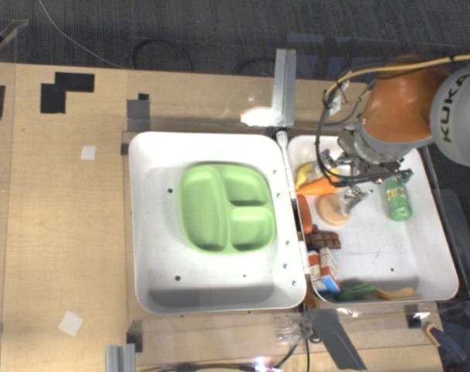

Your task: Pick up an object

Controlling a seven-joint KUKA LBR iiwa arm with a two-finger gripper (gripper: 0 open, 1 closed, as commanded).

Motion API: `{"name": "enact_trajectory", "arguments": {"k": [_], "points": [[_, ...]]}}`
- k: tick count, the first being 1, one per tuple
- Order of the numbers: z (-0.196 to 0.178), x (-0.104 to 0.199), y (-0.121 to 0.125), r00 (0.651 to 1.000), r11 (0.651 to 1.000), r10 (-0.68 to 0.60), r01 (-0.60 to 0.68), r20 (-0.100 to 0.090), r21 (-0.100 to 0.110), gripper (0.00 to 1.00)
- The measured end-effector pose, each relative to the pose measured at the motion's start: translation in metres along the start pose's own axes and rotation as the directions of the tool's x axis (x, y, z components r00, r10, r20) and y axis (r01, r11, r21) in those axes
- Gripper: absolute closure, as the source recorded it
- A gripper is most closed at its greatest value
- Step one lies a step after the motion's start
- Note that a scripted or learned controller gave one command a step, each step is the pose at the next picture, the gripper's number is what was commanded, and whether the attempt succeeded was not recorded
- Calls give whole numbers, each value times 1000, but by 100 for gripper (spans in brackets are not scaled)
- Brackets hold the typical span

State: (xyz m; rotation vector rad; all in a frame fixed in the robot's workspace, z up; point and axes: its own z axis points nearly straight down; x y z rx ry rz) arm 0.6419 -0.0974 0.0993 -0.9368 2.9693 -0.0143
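My gripper reaches down into the right bin, just right of a tan round disc and an orange carrot-like piece. A yellow item lies behind the carrot. A green bottle stands to the gripper's right. Along the bin's left wall lie a brown chocolate-like block and a red-and-white packet. At the front edge sit a green piece and a tan wooden piece. Nothing shows between the fingers.
The left bin holds a green divided plate. A metal post rises behind the divider between the bins. The arm's orange band and cables hang over the right bin's back edge.
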Motion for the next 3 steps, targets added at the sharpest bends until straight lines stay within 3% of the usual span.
{"name": "enact_trajectory", "arguments": {"k": [1, 2, 3], "points": [[-16, -5, -2, 1000, 1000, 0, 0, 14, 9, 100], [-91, -40, 0, 987, 987, 159, -159, -10, -7, 100], [-139, -17, -34, 904, 904, 428, -428, -15, -2, 100]]}}
